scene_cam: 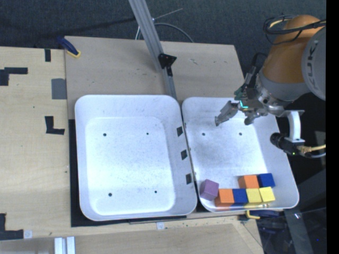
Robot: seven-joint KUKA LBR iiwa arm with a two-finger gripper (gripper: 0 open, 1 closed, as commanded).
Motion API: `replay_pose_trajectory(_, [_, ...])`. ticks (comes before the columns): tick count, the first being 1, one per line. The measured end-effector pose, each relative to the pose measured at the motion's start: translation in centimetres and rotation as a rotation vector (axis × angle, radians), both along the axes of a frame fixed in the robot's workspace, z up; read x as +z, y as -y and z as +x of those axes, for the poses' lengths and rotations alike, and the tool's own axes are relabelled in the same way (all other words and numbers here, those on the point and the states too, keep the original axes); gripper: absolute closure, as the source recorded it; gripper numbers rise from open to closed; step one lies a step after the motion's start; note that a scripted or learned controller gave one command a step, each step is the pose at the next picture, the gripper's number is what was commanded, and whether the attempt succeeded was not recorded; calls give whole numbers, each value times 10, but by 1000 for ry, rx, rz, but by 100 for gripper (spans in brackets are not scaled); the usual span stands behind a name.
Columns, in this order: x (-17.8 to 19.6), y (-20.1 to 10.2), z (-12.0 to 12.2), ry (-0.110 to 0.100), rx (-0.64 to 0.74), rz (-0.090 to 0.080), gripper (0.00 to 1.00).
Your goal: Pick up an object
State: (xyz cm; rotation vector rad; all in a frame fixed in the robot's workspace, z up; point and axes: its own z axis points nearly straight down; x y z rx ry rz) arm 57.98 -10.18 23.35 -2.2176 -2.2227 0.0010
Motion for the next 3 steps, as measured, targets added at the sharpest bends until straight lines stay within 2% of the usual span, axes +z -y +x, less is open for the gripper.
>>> replay_pose_trajectory(1, [-79,-11,23,-7,0,-1,0])
replay_pose_trajectory(2, [-40,-35,4,2,1,1,0])
replay_pose_trajectory(3, [-32,-35,4,-1,0,2,100])
